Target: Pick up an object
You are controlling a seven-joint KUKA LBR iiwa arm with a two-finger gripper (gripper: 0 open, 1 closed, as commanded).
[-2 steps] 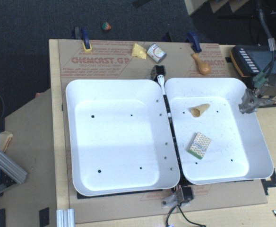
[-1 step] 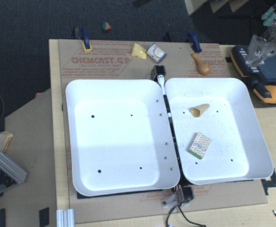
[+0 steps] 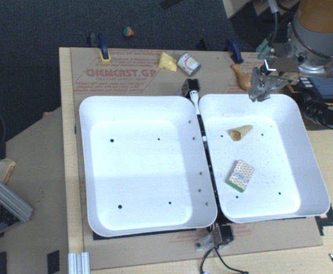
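The right bin [image 3: 303, 153] holds two objects. A tan cone-shaped piece [image 3: 240, 132] lies near its back middle. A small patterned box with a green edge [image 3: 240, 175] rests at the bin's centre, tilted. My gripper [image 3: 260, 94] hangs over the back rim of the right bin, to the right of and beyond the cone, well apart from both objects. Nothing shows between its fingers.
The left bin [image 3: 98, 153] stands beside the right one. On the board behind the bins lie a yellow wedge [image 3: 167, 62], a small white box [image 3: 189, 64], an orange piece [image 3: 242, 76] and blue clamps [image 3: 103, 45].
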